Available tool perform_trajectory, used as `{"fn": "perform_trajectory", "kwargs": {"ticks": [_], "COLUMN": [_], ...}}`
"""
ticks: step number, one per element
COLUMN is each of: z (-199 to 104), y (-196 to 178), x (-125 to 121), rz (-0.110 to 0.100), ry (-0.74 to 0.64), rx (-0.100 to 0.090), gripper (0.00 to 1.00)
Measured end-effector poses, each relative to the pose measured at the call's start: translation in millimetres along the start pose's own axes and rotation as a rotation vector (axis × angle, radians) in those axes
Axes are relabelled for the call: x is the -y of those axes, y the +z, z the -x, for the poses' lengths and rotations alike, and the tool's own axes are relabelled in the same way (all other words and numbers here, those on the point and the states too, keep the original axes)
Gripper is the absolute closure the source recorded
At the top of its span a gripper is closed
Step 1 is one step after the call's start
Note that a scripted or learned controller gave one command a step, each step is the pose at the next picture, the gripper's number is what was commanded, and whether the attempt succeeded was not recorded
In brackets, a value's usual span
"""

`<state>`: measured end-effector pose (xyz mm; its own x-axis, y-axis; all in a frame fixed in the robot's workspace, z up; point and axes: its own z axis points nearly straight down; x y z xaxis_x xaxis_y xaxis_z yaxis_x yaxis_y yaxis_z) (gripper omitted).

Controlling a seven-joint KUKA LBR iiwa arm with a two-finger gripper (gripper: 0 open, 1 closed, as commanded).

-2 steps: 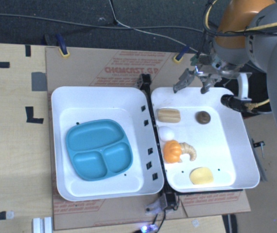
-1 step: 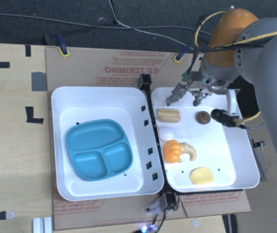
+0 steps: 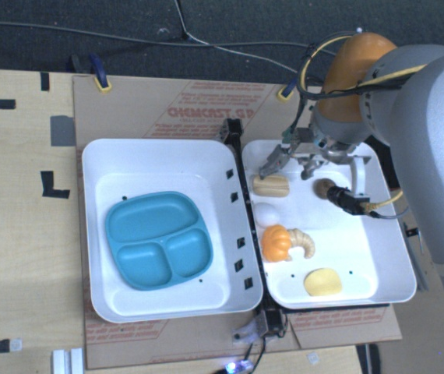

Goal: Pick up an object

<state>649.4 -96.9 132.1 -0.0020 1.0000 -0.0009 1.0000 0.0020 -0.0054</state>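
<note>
The bench carried a brown board on which two shallow white bins sat side by side, touching along their inner walls. The left bin held a blue three-compartment plate, lying flat near the middle of the bin floor. The right bin held several small items: a tan bread-roll-shaped piece near the bin's upper left corner, an orange pumpkin-shaped piece lower down by the left wall, a pale curved piece touching the pumpkin's right side, and a yellow rounded piece near the bin's front edge. The arm reached in from the right, its orange band raised above the far rim of the right bin and its wrist bent downward over the bin's upper part. The pincer hung over the upper left area of the right bin with its two fingers spread apart and nothing between them; the left fingertip stood just above the bread-roll-shaped piece, whether touching it cannot be told. A dark cable ran from the wrist across the bin's right side.
</note>
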Motion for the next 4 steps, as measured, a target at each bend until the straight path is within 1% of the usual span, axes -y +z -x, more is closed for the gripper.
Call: {"fn": "perform_trajectory", "kwargs": {"ticks": [1,2,3,4], "z": [-1,4,9,9], "y": [-13,-67,-117,-146], "x": [-1,7,15,15], "rz": [0.004,0.009,0.009,0.008], "ry": [-0.002,0.001,0.001,0.001], "rx": [0.000,0.000,0.000,0.000], "gripper": [1.00,1.00,1.00,1.00]}}
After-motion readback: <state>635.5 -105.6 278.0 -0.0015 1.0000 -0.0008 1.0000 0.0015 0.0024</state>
